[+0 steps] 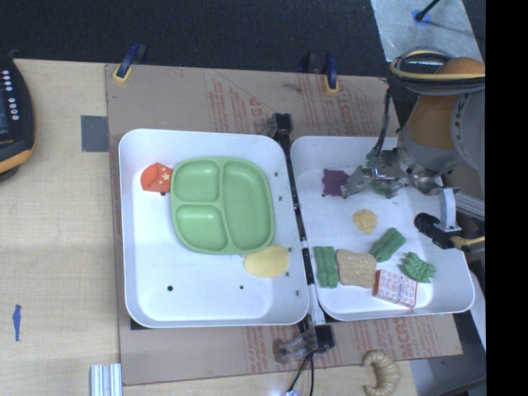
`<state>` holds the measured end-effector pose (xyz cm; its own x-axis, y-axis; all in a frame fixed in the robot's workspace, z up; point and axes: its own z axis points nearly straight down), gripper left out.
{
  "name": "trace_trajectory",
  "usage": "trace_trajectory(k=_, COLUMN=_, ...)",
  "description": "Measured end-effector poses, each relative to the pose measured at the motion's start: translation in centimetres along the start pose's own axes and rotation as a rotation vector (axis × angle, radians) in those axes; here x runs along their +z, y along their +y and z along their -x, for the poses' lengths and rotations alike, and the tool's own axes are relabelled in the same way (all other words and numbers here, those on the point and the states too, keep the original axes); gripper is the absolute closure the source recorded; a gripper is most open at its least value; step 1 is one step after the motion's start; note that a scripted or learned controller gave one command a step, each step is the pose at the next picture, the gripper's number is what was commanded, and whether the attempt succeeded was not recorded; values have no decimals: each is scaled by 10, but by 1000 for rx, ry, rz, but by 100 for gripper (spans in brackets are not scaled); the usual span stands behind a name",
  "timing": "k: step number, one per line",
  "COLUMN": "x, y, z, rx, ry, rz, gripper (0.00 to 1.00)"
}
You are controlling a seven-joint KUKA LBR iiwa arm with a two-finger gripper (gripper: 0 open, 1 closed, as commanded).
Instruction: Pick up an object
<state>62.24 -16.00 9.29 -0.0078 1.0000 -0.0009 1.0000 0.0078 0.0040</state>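
You have two shallow white bins side by side on the surface [58,254], which is pale wood with a brown cardboard sheet [206,97] under the bins.

The left bin [148,304] holds three things: one smooth green plastic plate [223,205] with three compartments, one red piece with a yellow star [156,176] touching the plate's left edge, and one rounded pale yellow piece [266,261] just below the plate's lower right corner.

In the right bin [445,304] you can count seven small toy items. There is one purple piece [334,181] near the top left, one small yellow lump [365,219] in the middle, three green pieces (a ridged strip [325,266], a slanted oblong [387,242] and a leafy one [417,266]), one tan bread slice [356,267] lying against the ridged strip, and one flat red-and-white card [396,289] touching the bread's lower right.

Your gripper [369,179] hangs over the right bin's upper part, just right of the purple piece and above the yellow lump. Whether it is spread or pressed together, you cannot tell here.

Two blue clamps [128,60] grip the cardboard's far edge.
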Motion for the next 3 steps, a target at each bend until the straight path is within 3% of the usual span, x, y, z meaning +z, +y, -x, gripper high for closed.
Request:
trace_trajectory(k=1, x=1, y=-45, z=-31, rx=3, ry=2, rz=-12, gripper=0)
trace_trajectory(k=2, x=-10, y=-43, z=-28, rx=3, ry=0, rz=-9, gripper=100)
trace_trajectory(k=3, x=-105, y=-26, z=-111, rx=-4, ry=4, rz=3, gripper=100)
